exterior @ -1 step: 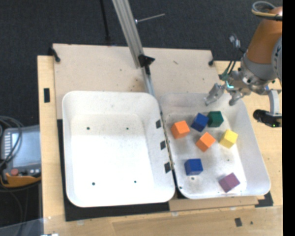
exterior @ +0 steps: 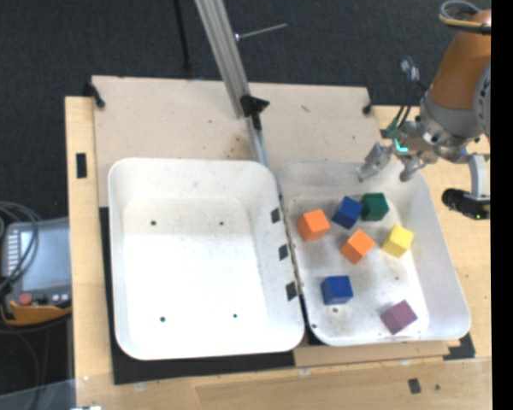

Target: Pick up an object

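The right bin (exterior: 436,254) holds several small cubes: an orange one (exterior: 315,223), a blue one (exterior: 347,211), a green one (exterior: 374,206), a second orange one (exterior: 357,245), a yellow one (exterior: 398,240), a second blue one (exterior: 336,289) and a purple one (exterior: 398,316). My gripper (exterior: 389,167) hangs over the bin's far edge, above and just behind the green cube. Its two fingers stand apart, open, with nothing between them.
The left bin (exterior: 137,254) lies beside the right one. A slanted aluminium bar (exterior: 227,54) rises from the back between the bins. A grey control box (exterior: 34,263) with cables sits off the bench's left side.
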